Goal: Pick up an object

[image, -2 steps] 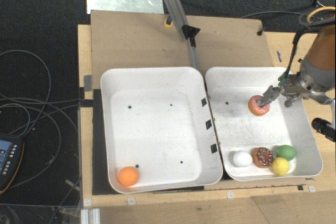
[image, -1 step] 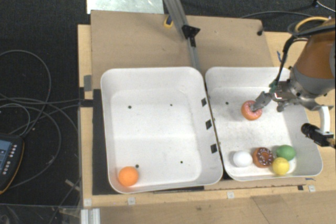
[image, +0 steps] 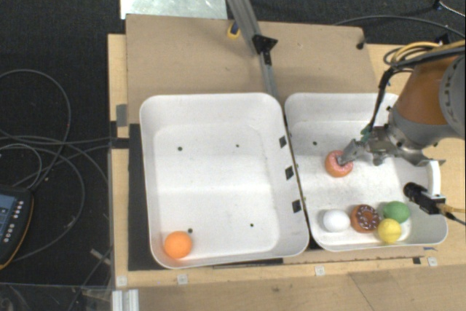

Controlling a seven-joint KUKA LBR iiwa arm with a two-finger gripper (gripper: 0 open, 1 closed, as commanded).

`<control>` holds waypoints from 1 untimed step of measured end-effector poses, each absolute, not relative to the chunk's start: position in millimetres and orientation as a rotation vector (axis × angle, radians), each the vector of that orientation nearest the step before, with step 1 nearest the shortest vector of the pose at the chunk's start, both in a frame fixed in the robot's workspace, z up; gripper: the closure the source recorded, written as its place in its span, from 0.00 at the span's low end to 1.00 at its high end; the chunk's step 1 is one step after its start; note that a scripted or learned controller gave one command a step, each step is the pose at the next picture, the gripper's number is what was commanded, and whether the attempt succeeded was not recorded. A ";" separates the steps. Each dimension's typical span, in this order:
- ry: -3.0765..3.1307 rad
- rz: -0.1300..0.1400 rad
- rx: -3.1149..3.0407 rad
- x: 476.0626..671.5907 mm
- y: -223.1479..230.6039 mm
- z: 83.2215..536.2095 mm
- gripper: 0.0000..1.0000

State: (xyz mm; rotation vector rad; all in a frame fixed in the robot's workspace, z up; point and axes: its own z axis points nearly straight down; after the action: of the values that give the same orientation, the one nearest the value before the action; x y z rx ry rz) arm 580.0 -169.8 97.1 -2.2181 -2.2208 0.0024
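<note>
In the right bin (image: 313,113) lies a pink-orange round object (image: 338,164) near the middle. My gripper (image: 349,154) reaches in from the right and sits right at its upper right side, touching or nearly touching it. Along that bin's front edge lie a white ball (image: 336,221), a brown doughnut-like piece (image: 364,218), a yellow ball (image: 389,230) and a green ball (image: 396,212). An orange ball (image: 178,245) rests in the front left corner of the left bin (image: 211,109).
The grey arm with its orange band (image: 426,95) hangs over the right bin's right side. A slanted metal pole (image: 244,4) crosses the back of the bench. Cables lie on the dark floor at left.
</note>
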 end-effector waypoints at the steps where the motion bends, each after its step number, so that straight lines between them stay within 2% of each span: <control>1: -2.225 -0.004 -2.222 581.9 -170.6 111.2 1.00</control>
State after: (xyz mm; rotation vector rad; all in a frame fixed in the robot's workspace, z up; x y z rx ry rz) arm 581.9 -170.6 111.2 -2.2219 -2.2248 -0.0035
